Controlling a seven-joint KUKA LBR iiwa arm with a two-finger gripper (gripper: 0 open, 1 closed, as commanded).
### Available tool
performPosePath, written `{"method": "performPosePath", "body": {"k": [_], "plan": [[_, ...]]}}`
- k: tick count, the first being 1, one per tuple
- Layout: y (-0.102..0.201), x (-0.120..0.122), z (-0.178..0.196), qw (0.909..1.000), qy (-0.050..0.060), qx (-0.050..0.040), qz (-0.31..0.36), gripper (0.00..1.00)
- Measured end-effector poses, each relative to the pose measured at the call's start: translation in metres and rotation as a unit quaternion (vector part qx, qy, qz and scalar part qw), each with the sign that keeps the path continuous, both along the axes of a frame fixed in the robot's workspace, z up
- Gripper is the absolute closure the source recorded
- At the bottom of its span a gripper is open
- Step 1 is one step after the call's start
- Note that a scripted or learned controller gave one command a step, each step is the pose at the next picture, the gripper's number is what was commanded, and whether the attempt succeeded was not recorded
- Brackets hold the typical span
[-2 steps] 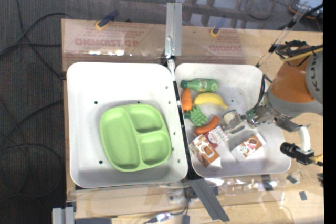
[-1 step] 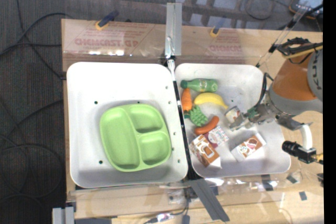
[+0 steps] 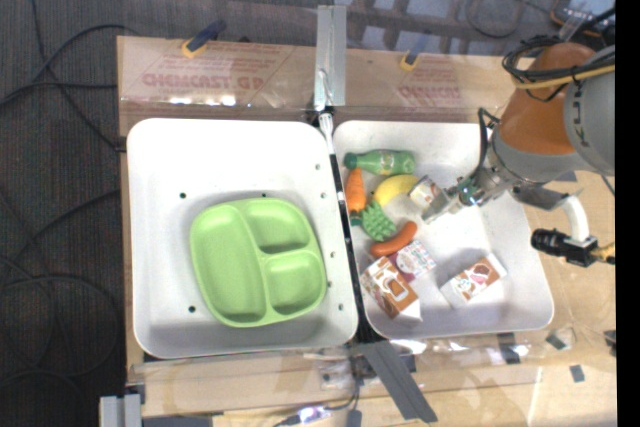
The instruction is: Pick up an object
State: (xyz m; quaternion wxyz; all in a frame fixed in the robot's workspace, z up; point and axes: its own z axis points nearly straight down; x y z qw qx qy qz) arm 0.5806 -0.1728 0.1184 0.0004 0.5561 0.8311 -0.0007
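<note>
Hanging low in the right bin (image 3: pixel 520 315), just beside a small white packet (image 3: pixel 424 191): the gripper (image 3: pixel 441 205). Too small to see whether open or closed. Close by, in a heap: green bottle (image 3: pixel 380 160), yellow fruit (image 3: pixel 393 187), carrot (image 3: pixel 355 190), red sausage (image 3: pixel 393 237). Nearer the front, two little boxes (image 3: pixel 472 280). In the left bin (image 3: pixel 160 215), a green tray (image 3: pixel 260 260).
</note>
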Motion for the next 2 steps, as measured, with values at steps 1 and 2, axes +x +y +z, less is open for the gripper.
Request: {"method": "performPosePath", "body": {"k": [1, 2], "plan": [[0.009, 0.070, 0.084, 0.9862, 0.000, -0.0009, -0.166, 1.00], [0.013, 0.088, 0.127, 0.9824, 0.000, -0.0008, -0.187, 1.00]]}}
